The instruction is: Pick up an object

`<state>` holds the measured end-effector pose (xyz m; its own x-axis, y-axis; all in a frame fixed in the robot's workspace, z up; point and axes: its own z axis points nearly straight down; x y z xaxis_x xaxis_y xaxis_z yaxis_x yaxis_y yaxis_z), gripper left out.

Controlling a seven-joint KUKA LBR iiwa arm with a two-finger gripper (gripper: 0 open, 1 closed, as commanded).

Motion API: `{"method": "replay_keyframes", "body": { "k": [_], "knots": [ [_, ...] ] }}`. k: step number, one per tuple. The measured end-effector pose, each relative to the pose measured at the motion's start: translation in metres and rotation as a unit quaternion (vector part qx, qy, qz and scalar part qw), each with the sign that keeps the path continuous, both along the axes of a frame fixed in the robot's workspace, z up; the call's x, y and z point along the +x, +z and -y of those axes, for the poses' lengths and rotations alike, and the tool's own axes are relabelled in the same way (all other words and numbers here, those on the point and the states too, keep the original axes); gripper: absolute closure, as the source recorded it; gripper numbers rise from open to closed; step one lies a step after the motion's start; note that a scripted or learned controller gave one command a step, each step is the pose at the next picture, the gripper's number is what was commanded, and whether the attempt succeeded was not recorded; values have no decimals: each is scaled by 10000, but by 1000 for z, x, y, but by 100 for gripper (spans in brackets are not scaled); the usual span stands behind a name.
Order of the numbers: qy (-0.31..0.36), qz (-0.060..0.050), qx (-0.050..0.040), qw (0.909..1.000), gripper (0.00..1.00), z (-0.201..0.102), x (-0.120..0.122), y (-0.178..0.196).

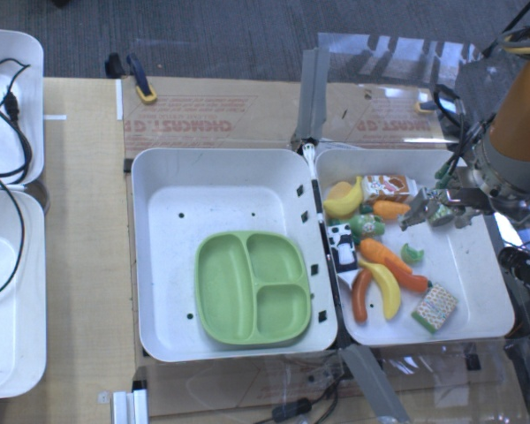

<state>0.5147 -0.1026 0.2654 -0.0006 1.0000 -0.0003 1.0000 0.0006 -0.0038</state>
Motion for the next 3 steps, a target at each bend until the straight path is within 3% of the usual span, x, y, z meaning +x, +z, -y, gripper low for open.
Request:
{"method": "replay_keyframes", "body": {
  "k": [1,2,3],
  "knots": [
    [-183,-1,-6,9998,0,-5,4,-165],
    [-198,-11,0,9998,100,-5,4,-156],
    [-954,8,-10,9954,100,-45,46,-27]
  ]
}}
